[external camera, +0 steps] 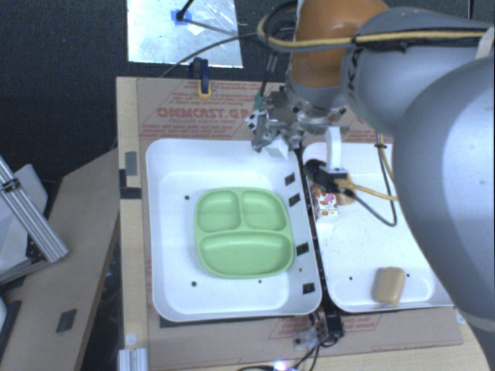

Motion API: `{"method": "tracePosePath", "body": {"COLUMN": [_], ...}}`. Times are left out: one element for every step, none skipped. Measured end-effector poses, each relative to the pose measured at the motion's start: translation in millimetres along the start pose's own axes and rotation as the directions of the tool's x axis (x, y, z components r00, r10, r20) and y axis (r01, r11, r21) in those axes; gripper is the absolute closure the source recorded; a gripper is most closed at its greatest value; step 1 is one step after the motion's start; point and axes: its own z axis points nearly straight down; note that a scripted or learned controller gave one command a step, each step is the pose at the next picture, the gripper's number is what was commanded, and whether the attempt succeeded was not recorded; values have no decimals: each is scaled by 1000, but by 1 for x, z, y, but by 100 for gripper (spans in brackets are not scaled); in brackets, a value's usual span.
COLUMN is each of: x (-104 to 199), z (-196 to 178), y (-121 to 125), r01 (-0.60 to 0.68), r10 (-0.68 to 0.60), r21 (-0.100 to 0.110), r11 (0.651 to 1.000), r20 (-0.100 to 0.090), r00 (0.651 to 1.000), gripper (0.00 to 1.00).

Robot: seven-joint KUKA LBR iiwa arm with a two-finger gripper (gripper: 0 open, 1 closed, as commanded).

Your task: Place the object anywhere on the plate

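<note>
A light green plate (244,232) with three compartments lies in the middle of the left bin (174,207). My gripper (271,136) hangs over the back right corner of that bin, behind the plate and apart from it. A small pale shape sits right under the gripper, too blurred to name. In the right bin (363,246), a tan block (389,285) lies near the front right corner. A small red and white packet (328,205) rests near that bin's left wall.
The grey arm and its orange band (332,29) cover the back and right side of the right bin. A yellow cable (371,195) loops over the right bin beside a black part (319,173). Black clips line the divider (309,230) between the bins.
</note>
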Motion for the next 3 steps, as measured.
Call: {"method": "tracePosePath", "body": {"x": [53, 58, 58], "z": [17, 17, 17], "y": [13, 16, 16], "r01": [-1, -3, -3], "r10": [1, 3, 3], "r21": [-2, -1, -1], "r11": [1000, 1000, 1000], "r20": [0, 1, 2], "r00": [1000, 1000, 1000], "gripper": [100, 100, 0]}}
